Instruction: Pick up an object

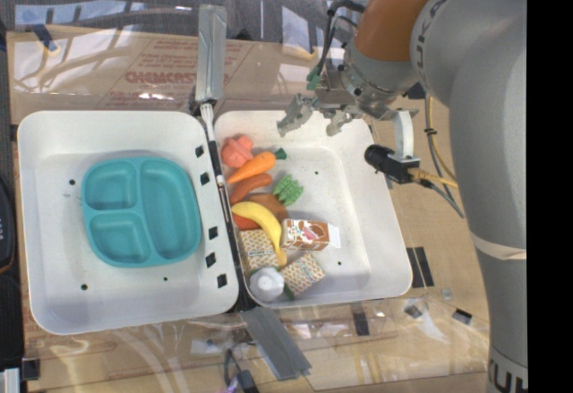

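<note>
1. White plastic forms the two shallow bins on the tabletop point(107, 355): the left bin point(45, 203) holds a teal divided plate point(141, 210), and the right bin point(376, 239) holds a heap of toy food.
2. My claw point(315, 120) hangs over the far edge of the right bin, its two fingers spread apart with nothing between them.
3. My grey arm point(474, 87) comes in from the right, with the orange band point(394, 11) above the wrist.
4. The objects I could pick crowd the left side of the right bin, against the wall shared with the left bin.
5. At the far end lies a pink piece point(236, 151), and just beside it an orange carrot point(252, 167) with a green tip.
6. A green ridged piece point(288, 190) sits just right of the carrot, toward the bin's middle.
7. A brown piece point(266, 204) lies next to a yellow banana point(261, 226), and a red piece point(243, 222) peeks out at the banana's left.
8. A small carton point(306, 234) with a red-and-white print lies touching the banana's right side.
9. Two patterned packets point(257, 248) point(304, 275) lie near the front, with a white round-topped item point(266, 284) between them at the front wall.
10. My claw is well apart from all of these; the carrot's green tip and the pink piece are the nearest to it.
</note>
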{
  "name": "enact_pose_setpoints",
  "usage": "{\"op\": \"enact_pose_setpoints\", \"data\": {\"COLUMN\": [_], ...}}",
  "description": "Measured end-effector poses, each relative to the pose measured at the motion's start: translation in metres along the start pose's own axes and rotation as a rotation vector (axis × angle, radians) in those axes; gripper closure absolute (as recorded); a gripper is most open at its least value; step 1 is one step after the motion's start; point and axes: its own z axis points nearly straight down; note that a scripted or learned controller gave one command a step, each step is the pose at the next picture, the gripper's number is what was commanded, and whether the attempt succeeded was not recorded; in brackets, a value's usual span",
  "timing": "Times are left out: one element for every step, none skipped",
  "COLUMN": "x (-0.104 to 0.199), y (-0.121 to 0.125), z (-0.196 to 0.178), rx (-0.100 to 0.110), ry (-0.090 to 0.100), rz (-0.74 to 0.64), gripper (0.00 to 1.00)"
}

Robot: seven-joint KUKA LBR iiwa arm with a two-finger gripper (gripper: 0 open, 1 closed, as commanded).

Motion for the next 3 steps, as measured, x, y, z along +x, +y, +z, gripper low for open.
{"op": "enact_pose_setpoints", "data": {"x": [0.020, 0.048, -0.008], "y": [-0.047, -0.053, -0.042], "z": [-0.154, 0.004, 0.143], "rx": [-0.006, 0.003, -0.009], "ry": [-0.001, -0.001, -0.002], "rz": [0.149, 0.084, -0.142], "gripper": [0.00, 0.00, 0.00]}}
